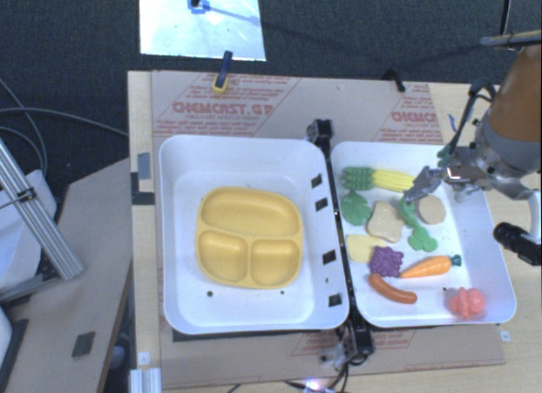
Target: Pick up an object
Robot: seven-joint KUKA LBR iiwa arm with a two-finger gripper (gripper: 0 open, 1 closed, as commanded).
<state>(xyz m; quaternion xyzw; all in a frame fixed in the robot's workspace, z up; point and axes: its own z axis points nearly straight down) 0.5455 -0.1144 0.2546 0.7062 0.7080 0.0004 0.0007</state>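
Note:
The right bin point(500, 277) holds several toy foods: a corn cob point(391, 180), a green pod point(356, 177), a green leafy piece point(354, 210), a bread slice point(385, 224), a tan round biscuit point(433, 210), a green broccoli piece point(421, 237), a yellow piece point(359, 248), purple grapes point(385, 260), a carrot point(427, 268), a red sausage point(392, 290) and a pink piece point(466, 301). My gripper point(421, 187) hangs over the upper middle of this bin, just right of the corn and above the biscuit. Nothing shows held in it.
The left bin point(182, 163) carries a yellow divided plate point(250, 236). Black clips point(322, 205) line the seam between the bins. The arm's grey and orange body point(512, 129) overhangs the right bin's far right corner. A black part point(518, 241) juts over its right rim.

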